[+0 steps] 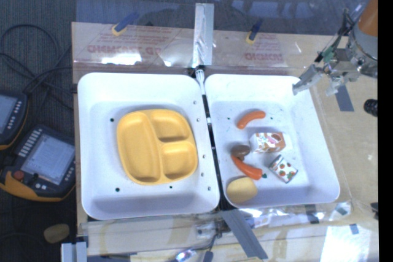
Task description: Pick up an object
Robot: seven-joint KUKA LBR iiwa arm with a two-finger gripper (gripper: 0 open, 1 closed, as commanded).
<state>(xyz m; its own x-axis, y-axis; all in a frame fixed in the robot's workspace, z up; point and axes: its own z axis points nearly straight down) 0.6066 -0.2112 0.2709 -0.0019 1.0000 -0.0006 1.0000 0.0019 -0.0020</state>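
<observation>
My pincer [325,73] sits high at the upper right, above the far right corner of the right bin [319,132], clear of everything in it. Whether its tips are apart or together I cannot tell; the parts overlap at this angle. Nothing is between them.

Candidates, all in the right bin, nearest first:
- Orange sausage [251,118], lying alone in the upper middle of the bin floor, open space on all sides.
- Small printed packet [268,142] below it, touching a brown lump [240,149] on its left.
- Carrot [247,167] just under the lump, slanted, crowded.
- Second small packet [283,169] towards the right, tilted.
- Yellow rounded piece, lemon-like [241,189], near the front wall by the divider.

Judgement: the sausage is the best target. It looks like light toy food, probably smooth plastic, so it may slip or roll; I would close across its narrow middle, tips square to its long axis. The packets look light but flat and may crush or slide. The lemon is wide and close to the wall, a poor fit.

The left bin [92,132] holds a yellow divided tray [156,145]. Both bins rest on the table [344,150].
</observation>
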